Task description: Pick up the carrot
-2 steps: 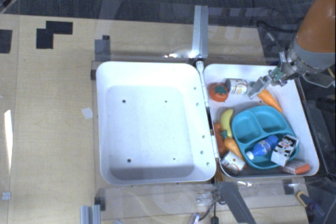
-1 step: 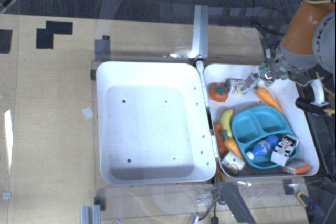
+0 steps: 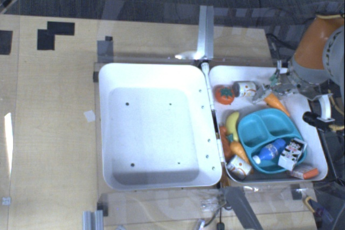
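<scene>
The claw (image 3: 273, 89) is hovering near the right bin's (image 3: 322, 144) far edge, touching the carrot (image 3: 277, 103); its grip is unclear.

Carrot (image 3: 276, 103): orange, tapered, lying in the right bin (image 3: 321, 154) just below my hand (image 3: 278, 82). It is tilted on a diagonal, one end up toward my hand, the other running down and away across the upper rim of the blue divided plate (image 3: 268, 131). The end nearest me sits right at my fingertips; I cannot tell whether they touch it. A second orange carrot-like piece (image 3: 237, 150) lies well below-left of my hand, against the plate's left edge.
</scene>
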Available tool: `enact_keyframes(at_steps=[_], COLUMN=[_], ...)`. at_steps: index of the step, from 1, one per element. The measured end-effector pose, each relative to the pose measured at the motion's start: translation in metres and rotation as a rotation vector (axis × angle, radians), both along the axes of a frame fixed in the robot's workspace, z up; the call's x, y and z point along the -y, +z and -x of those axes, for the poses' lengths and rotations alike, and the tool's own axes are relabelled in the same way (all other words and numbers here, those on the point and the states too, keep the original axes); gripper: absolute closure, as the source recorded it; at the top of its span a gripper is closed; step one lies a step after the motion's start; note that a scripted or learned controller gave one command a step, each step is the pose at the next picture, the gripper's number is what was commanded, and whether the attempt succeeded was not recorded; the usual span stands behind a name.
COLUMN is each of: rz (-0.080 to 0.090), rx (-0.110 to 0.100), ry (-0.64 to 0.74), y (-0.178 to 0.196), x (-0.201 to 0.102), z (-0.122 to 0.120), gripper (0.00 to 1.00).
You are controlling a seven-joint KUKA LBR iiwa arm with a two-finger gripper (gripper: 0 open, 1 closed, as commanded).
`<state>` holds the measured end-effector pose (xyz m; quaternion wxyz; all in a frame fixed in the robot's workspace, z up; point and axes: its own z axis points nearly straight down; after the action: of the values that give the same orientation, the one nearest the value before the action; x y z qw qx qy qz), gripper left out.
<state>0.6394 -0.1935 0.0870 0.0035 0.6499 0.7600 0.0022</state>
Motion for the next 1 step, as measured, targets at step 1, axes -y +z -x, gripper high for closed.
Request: enact_keyframes(at_steps=[1], rz=[0.001], rx=[0.007], ry=[0.006], y=[0.0115], x=[-0.0017], z=[-0.0031], gripper=[1.00])
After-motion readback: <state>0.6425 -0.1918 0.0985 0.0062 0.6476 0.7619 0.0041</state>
